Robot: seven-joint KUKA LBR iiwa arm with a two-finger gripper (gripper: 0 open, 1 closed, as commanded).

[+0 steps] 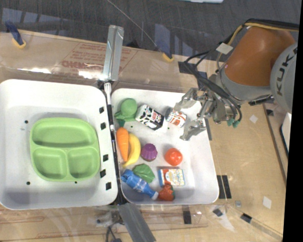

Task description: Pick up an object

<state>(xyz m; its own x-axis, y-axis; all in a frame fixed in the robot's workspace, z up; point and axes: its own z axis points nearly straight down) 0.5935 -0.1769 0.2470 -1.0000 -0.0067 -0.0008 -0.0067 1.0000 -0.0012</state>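
Nine toy foods lie in the right bin [212,172]. Gripper [189,118] hovers spread, unladen, beside the small red-and-white carton [176,118]; recommend centring over it, then descending straight before closing.

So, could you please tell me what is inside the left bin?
The left bin holds a green divided tray lying flat, with three compartments that look bare. The bin floor under the tray is covered, so anything beneath it cannot be seen.
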